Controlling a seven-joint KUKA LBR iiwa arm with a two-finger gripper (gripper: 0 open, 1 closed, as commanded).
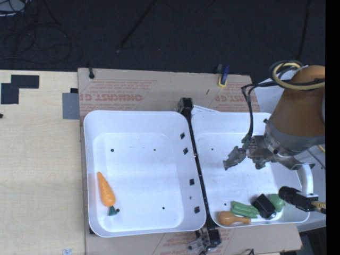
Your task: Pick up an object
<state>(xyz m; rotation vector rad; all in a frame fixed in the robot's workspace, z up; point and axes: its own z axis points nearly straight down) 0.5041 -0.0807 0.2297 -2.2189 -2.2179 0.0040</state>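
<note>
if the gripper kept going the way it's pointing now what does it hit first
The gripper points left and a bit down over the right bin. Its bare floor probably comes first, or else the divider; its height is unclear.

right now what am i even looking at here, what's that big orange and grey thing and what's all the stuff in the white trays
You are looking down at a slant from one fixed camera above a bench. The big grey and orange thing on the right is a robot arm. At its end is a gripper, the part meant to pick things up. It hangs over the right bin, and nothing can be seen held in it; whether it is open or shut is hard to tell from here.

The two shallow white trays are bins standing side by side. In the left bin lies a toy carrot near the front left corner. In the right bin, along the front edge, lie a yellowish pear-like toy, a green pod-like toy, a small black block and another green piece.
</note>
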